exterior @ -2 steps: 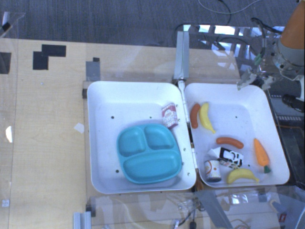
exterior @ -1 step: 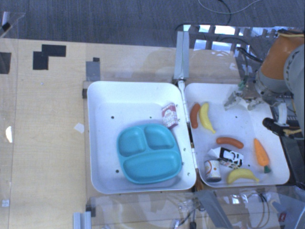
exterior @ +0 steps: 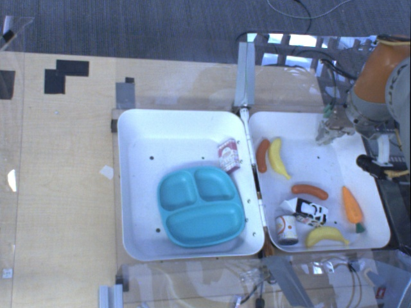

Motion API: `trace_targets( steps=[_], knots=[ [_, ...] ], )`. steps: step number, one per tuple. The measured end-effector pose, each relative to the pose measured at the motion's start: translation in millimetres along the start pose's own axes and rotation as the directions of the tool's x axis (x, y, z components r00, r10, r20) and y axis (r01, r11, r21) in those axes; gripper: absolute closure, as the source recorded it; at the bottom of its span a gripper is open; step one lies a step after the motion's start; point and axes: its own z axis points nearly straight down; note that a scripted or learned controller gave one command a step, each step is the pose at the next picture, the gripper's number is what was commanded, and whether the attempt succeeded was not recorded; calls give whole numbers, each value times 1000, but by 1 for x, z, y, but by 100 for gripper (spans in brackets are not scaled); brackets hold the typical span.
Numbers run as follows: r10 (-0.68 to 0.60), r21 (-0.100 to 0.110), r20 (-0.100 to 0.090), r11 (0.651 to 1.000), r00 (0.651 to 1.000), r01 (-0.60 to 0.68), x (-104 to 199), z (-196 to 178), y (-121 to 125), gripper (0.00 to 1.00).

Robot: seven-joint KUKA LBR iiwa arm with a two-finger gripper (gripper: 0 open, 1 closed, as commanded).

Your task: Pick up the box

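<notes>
The box (exterior: 228, 154) is small, red and white, and lies in the left bin (exterior: 138, 172) close to its right wall, just above the blue divided plate (exterior: 201, 205). My gripper (exterior: 329, 135) hangs over the far right part of the right bin (exterior: 369, 178), well to the right of the box. It is open and there is nothing between its fingers.
The right bin holds a red sausage (exterior: 262, 155), a banana (exterior: 278, 158), a second sausage (exterior: 309, 191), a carrot (exterior: 352, 205), a black and white packet (exterior: 308, 211), a small can (exterior: 286, 229) and another banana (exterior: 326, 237). A metal divider post (exterior: 244, 76) stands behind the bins.
</notes>
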Motion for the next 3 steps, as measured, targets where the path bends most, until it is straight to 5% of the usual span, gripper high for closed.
trace_targets(
  steps=[1,2,3],
  knots=[
    [0,0,0,1000,1000,0,0,0,0,0],
    [-5,-7,3,1000,1000,5,1,-13,3,100],
    [69,6,-2,998,998,-69,69,-135,-8,100]
  ],
)
